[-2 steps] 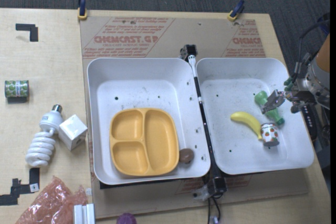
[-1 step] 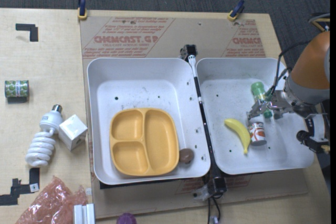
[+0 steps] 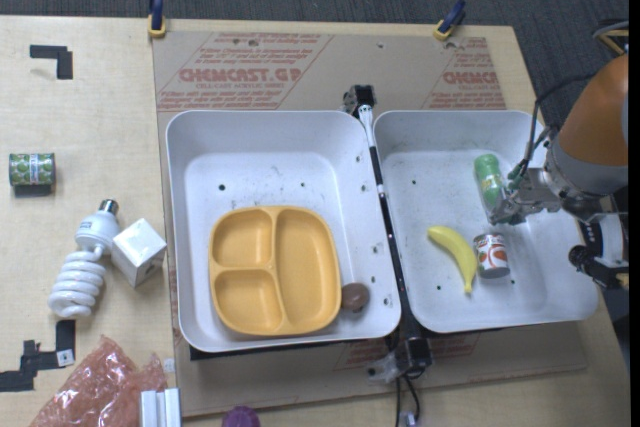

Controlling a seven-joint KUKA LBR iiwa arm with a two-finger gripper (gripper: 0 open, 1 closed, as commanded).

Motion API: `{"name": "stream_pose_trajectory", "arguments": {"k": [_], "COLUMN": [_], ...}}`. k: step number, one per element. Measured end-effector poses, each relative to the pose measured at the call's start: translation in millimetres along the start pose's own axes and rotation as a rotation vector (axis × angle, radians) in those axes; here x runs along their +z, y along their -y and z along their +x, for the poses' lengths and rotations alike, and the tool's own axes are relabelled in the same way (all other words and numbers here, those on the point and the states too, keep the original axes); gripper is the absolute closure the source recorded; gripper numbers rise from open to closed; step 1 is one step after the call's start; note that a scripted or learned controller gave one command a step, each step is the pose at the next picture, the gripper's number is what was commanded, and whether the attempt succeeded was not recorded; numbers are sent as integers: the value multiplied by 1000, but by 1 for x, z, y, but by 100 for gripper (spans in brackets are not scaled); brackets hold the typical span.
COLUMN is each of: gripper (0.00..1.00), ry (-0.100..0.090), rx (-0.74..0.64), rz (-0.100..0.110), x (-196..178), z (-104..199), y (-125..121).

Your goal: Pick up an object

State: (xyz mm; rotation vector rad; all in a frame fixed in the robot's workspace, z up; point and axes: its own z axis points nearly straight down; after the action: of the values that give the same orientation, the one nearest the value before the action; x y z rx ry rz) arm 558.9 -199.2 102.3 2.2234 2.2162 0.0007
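The right bin (image 3: 440,310) holds three things. A green bottle (image 3: 488,180) lies near its far right side, a yellow banana (image 3: 456,255) lies in the middle, and a small red-and-white can (image 3: 491,256) sits just right of the banana. My gripper (image 3: 513,206) reaches in from the right and hangs low at the bottle's near end, just above the can. The grey arm with its orange band (image 3: 600,115) comes in over the bin's right rim. Whether the gripper touches the bottle cannot be made out.
The left bin (image 3: 190,215) holds a yellow divided plate (image 3: 274,269) and a small brown ball (image 3: 354,296). Left of the bins on the bench lie a spiral light bulb (image 3: 82,265), a white cube (image 3: 139,251), a green can (image 3: 32,170) and a red mesh bag (image 3: 95,385).
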Motion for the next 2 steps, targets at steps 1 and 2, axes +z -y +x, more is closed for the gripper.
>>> {"name": "stream_pose_trajectory", "arguments": {"k": [1,2], "gripper": [0,100], "ry": [0,1], "rx": [0,1], "rz": [0,-2], "x": [0,-10], "z": [0,-1], "y": [0,-1]}}
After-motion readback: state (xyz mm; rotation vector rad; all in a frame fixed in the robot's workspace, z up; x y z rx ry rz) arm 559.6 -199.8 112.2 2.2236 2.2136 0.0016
